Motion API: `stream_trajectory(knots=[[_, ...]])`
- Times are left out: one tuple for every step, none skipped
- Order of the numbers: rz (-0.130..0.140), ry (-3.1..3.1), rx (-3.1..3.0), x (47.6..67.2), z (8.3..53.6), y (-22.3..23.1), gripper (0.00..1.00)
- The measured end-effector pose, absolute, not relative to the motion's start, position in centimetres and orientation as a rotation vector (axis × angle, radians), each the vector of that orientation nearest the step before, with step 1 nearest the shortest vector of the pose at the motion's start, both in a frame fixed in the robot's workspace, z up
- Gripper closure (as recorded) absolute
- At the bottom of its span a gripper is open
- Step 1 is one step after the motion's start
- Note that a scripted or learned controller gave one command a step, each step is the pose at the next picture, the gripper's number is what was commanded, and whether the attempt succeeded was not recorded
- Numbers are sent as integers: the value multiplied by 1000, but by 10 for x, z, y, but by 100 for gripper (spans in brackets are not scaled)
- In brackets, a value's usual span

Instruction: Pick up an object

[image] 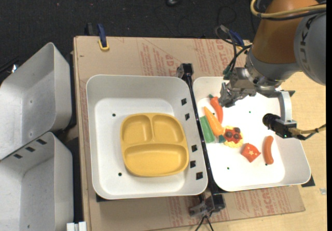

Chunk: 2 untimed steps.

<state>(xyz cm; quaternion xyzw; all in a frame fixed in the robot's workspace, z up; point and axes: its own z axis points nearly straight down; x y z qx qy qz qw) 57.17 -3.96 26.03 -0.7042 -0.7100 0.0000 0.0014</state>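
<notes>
Toy carrot, judged light, rigid and smooth plastic, lies in the right bin beside a green piece; best pinched across its middle. Gripper hovers just above; jaw state cannot be told.

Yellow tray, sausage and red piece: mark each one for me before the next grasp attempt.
yellow tray [154,144], camera view, on the divider between its compartments.
sausage [268,150], camera view, on the middle of its length.
red piece [250,152], camera view, on its top face.
</notes>
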Motion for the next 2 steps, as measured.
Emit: stream_trajectory(knots=[[0, -2229, -2211, 566, 264, 15, 100], [1, -2229, -2211, 558, 265, 68, 100]])
